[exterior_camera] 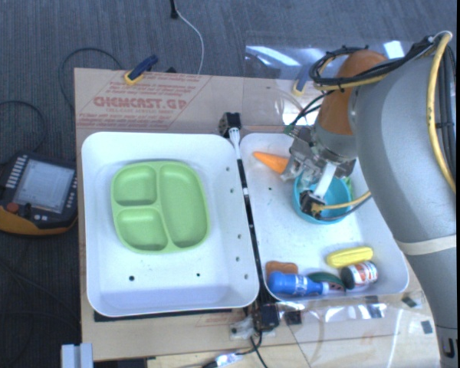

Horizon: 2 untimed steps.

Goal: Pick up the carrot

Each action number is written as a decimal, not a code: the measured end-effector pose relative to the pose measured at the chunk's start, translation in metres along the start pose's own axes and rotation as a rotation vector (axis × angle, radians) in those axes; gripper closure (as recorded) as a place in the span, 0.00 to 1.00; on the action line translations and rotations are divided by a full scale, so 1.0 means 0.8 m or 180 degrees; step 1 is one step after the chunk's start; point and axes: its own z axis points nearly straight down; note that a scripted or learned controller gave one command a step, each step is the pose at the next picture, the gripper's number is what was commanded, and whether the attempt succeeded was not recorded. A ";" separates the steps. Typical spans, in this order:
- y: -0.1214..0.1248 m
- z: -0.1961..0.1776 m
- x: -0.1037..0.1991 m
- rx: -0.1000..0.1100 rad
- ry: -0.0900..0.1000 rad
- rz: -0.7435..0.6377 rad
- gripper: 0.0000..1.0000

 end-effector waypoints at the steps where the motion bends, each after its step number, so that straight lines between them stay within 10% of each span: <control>1: -0.031 0.012 -0.019 -0.0015 0.0027 -0.0549 1.00; 2: -0.033 0.017 -0.019 -0.0001 0.0028 -0.0546 0.00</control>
